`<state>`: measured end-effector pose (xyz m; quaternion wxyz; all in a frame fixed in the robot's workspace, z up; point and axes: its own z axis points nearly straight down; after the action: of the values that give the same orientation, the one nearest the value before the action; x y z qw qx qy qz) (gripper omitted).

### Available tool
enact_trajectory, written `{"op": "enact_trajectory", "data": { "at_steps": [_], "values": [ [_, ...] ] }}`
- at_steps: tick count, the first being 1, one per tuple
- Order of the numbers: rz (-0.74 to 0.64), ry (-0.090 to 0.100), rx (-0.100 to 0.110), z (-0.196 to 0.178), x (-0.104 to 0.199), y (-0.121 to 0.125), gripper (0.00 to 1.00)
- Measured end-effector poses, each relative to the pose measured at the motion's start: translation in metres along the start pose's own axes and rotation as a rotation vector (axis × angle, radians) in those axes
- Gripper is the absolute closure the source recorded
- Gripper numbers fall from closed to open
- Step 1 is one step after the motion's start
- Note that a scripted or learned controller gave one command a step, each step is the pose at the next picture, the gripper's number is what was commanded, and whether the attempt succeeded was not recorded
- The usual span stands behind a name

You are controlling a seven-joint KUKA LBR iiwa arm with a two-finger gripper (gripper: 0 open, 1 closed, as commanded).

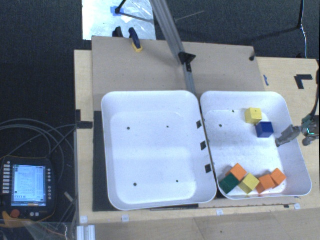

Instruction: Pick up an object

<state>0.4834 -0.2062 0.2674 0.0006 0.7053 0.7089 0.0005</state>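
The bench [225, 64] carries two white bins. The right bin [235, 149] holds blocks: a yellow block [253, 115] and a blue block [264, 129] near its far right corner, and a cluster [252, 179] of orange, green and yellow along its near edge. The gripper [292, 135] sits over its right rim; its state is unclear.

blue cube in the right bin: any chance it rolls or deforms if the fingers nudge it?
The blue cube looks rigid with flat faces, so it would probably slide, not roll. It seems small, likely light. The yellow cube sits close behind it, so a push that way may shove both.
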Motion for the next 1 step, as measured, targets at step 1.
{"op": "enact_trajectory", "data": {
  "at_steps": [1],
  "values": [
    [0.001,0.0,-0.001,-0.0002,-0.0001,0.0001,0.0]
  ]
}}
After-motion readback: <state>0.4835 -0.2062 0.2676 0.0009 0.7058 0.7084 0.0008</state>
